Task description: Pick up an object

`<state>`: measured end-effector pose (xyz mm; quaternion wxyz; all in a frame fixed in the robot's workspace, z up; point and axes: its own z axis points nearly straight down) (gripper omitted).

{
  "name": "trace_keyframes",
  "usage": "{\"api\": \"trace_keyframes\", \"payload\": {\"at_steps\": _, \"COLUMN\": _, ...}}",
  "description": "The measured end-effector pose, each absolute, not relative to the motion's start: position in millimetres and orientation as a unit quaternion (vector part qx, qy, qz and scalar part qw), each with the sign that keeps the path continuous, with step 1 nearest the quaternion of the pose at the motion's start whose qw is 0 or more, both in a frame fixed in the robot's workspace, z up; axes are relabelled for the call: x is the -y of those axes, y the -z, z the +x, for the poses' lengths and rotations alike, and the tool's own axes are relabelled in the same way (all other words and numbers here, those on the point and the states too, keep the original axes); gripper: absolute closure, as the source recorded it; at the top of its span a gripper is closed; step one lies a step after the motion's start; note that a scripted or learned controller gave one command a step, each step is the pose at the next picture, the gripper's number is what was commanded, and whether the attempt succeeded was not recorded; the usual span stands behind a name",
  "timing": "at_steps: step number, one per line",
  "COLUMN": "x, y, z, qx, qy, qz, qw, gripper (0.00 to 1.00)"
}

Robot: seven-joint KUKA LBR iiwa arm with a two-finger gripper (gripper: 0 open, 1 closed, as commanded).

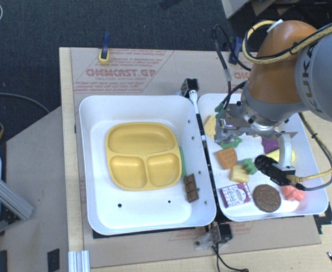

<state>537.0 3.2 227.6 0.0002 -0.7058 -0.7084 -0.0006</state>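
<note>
White bins (92, 152), two; one yellow divided plate (143, 154); jaws' state unclear.

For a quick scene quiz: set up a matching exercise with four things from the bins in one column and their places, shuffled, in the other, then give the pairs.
Things:
1. yellow divided plate
2. brown chocolate bar
3. round brown cookie
4. purple-and-white packet

Places:
A. right bin, just left of the cookie
B. middle of the left bin
C. left bin, by its right wall, off the plate's near-right corner
D. right bin, near edge, left of a pink item

Pairs: 1-B, 2-C, 3-D, 4-A
</note>
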Motion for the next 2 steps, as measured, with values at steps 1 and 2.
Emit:
{"api": "trace_keyframes", "payload": {"at_steps": 1, "x": -25.1, "y": -234.9, "z": 535.0, "qx": 0.708, "qy": 0.0011, "qz": -0.706, "qw": -0.001, "gripper": 1.0}}
{"api": "trace_keyframes", "payload": {"at_steps": 2, "x": -17.3, "y": -223.8, "z": 524.7, "qx": 0.707, "qy": -0.0012, "qz": -0.707, "qw": 0.001, "gripper": 1.0}}
